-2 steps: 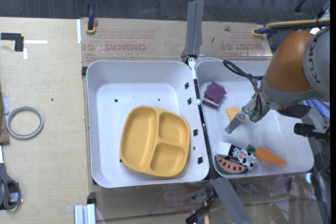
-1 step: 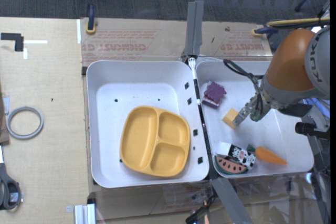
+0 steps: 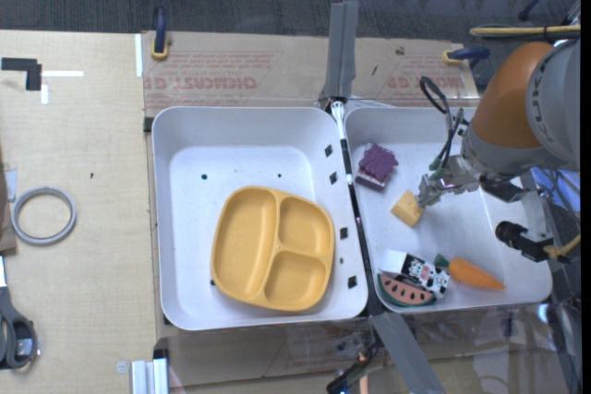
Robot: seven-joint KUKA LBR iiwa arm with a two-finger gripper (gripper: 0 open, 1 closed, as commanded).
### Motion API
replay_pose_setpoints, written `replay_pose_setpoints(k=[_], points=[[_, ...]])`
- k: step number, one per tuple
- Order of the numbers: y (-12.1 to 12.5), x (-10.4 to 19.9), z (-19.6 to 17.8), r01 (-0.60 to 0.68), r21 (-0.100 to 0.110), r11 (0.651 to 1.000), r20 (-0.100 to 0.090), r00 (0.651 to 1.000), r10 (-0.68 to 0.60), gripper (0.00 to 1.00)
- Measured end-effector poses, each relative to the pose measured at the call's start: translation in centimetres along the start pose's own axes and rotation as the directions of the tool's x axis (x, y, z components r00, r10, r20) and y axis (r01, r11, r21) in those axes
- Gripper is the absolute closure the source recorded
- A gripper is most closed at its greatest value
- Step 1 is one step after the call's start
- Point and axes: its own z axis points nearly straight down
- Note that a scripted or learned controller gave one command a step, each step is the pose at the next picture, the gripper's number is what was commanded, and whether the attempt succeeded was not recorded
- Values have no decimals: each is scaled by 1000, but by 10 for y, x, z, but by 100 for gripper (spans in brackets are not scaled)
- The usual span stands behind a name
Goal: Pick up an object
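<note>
Yellow and wedge-shaped, a small cheese-like toy block (image 3: 406,208) sits near the middle of the right-hand white plastic bin (image 3: 489,291), and your grey arm's two-finger gripper (image 3: 432,189) hangs just beside it, at about 1 o'clock from the block. Whether the tips touch the wedge you cannot tell from this slanted view, nor can you tell how the pincer stands, so count nothing as held. The pick looks barely begun: every object lies on the bin floor. At 11 o'clock from the wedge rests a purple knobbly toy, like a grape bunch (image 3: 377,163); toward 5 o'clock lie a flat watermelon-slice toy (image 3: 403,291), a small white printed package (image 3: 420,271) and an orange carrot toy (image 3: 475,273). To your 9 o'clock, the left white bin (image 3: 175,226) carries a yellow three-compartment plastic plate (image 3: 273,246), well apart from the arm. What is left, by this reading: settle on the wedge, grip it, lift it clear.
</note>
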Motion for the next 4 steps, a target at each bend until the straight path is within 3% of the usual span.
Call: replay_pose_setpoints(k=[1,2,3,4], points=[[0,0,0,0,0,1000,0,1000,0,0],[6,6,15,-346,-6,938,0,938,346,0],[6,6,15,-346,-4,938,0,938,346,0],[58,-3,18,-693,1,721,2,721,693,0]])
